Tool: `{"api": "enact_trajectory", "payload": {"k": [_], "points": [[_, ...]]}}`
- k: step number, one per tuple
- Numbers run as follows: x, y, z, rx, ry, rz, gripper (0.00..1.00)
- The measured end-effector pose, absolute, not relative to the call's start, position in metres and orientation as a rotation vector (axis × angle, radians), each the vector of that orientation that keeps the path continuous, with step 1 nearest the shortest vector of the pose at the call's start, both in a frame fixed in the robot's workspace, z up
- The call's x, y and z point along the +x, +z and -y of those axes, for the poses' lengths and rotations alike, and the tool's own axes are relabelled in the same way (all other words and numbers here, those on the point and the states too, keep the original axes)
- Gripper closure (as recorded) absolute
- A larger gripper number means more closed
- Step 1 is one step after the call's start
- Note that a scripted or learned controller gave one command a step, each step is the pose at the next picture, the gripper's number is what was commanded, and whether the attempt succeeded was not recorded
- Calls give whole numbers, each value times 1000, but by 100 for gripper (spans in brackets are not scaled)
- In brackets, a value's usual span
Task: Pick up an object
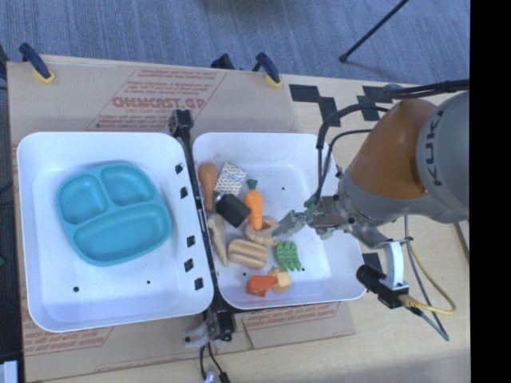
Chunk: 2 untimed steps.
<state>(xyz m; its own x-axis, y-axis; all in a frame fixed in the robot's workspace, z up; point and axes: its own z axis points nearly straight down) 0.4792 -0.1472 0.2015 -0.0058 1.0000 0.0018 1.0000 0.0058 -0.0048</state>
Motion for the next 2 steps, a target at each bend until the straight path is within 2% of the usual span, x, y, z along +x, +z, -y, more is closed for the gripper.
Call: {"api": "enact_trajectory", "payload": {"k": [1, 2], "points": [[567, 110, 131, -2354, -4, 2081, 0], [568, 103, 101, -1952, -12, 2494, 0]]}}
